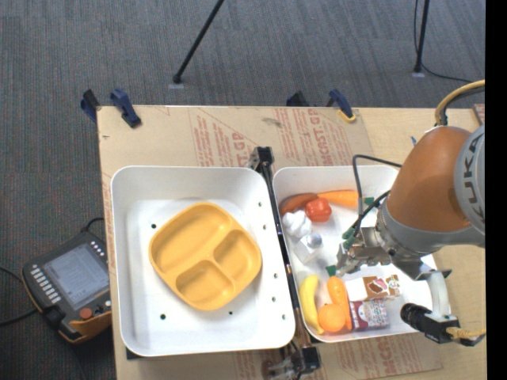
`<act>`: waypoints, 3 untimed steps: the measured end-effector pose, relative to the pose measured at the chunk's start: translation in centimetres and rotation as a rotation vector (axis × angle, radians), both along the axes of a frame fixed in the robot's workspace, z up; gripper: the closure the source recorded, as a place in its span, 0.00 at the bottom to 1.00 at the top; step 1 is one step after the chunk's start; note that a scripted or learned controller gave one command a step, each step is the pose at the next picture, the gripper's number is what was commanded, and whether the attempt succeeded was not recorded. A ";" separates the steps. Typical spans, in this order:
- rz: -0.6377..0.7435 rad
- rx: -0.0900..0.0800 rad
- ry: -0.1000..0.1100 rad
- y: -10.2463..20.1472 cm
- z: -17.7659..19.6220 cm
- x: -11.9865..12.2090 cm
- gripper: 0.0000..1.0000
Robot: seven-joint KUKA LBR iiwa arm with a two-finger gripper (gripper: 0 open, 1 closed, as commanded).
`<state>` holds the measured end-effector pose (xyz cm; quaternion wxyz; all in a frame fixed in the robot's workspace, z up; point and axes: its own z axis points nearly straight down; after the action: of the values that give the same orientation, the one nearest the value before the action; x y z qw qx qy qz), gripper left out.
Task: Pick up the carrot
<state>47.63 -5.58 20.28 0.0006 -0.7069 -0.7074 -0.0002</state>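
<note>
Over the right-hand bin (372, 174), the arm is reaching in from the right, and its gripper (354, 253) is hanging low above the middle of the clutter; how far its tips are parted I cannot tell, and nothing is showing between them. The carrot (342, 198) is lying at the far end of this bin, a smooth orange taper stretched left to right, its left end touching a red tomato (318, 209) that is sitting beside a brown sausage (295, 203). Nearer the camera, a banana (309, 301), an orange pepper-like piece (335, 307) and a small carton (369, 302) are crowding the near end, with a white object (299, 226) at the left wall. The yellow divided plate (205, 255) is resting in the left bin (127, 212). By my reading, the approach step is under way and no grasp is made yet. The next move is calling for a shift toward the far wall, with the gripper set across the carrot's narrow width, clear of the tomato.
</note>
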 end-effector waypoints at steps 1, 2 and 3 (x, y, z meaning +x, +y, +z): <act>-0.001 0.000 0.002 0.0 -0.1 -0.1 0.00; -0.003 0.001 0.005 -2.5 -11.6 2.8 0.00; -0.004 0.002 0.005 -2.4 -10.6 2.9 1.00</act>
<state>50.49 -8.02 9.65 0.0032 -0.7084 -0.7058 0.0010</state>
